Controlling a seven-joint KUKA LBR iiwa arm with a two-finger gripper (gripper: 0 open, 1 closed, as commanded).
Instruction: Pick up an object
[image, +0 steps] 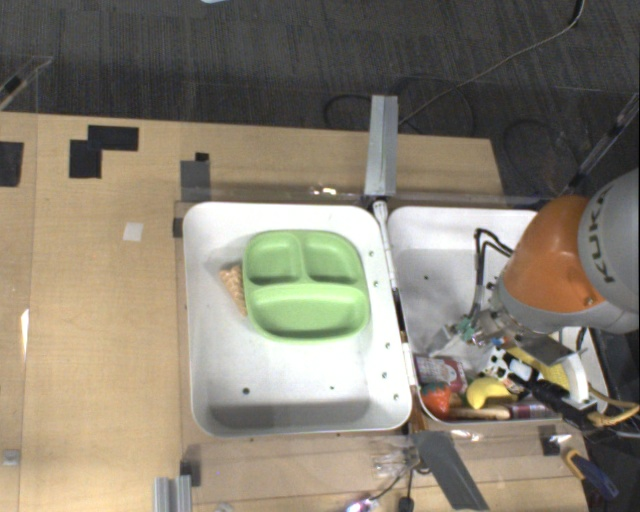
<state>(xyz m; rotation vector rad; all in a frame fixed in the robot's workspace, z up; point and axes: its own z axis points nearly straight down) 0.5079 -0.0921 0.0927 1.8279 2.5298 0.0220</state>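
The arm (560, 270) hangs over the right bin's (440, 250) clutter pile (480, 385); finger state cannot be told. Crowded, overlapping items could slip a grasp.

Two bins sit side by side on my bench (90, 330). In the left bin (215, 400) a divided plate (303, 283) lies toward the far edge. In the right bin (435, 240) a heap of small objects (480, 385) crowds the near edge, under my wrist.

Arm (612, 262): grey casing bears partial dark letters "KU", cut off.
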